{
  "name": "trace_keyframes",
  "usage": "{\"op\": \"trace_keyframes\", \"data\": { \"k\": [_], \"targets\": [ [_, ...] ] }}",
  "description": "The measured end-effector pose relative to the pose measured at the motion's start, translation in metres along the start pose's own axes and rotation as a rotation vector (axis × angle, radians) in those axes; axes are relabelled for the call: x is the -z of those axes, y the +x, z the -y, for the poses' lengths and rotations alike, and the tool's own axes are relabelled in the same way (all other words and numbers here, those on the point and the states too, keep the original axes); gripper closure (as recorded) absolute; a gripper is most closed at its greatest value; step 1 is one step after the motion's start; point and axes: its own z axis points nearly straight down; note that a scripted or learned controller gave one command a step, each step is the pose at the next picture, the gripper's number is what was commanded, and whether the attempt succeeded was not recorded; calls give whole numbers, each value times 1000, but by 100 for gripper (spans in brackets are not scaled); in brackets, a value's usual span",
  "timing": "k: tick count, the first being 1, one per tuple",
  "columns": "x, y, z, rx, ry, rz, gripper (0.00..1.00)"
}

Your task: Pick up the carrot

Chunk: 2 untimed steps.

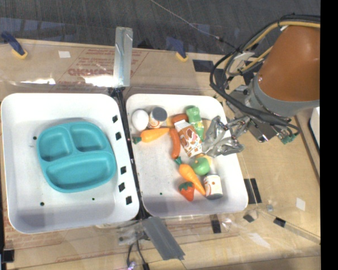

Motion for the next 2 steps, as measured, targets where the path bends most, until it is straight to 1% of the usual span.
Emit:
{"op": "trace_keyframes", "data": {
  "k": [1, 2],
  "targets": [
    [81, 38, 63, -15, 4, 0, 100],
    [63, 40, 75, 318, -6, -3, 100]
  ]
}}
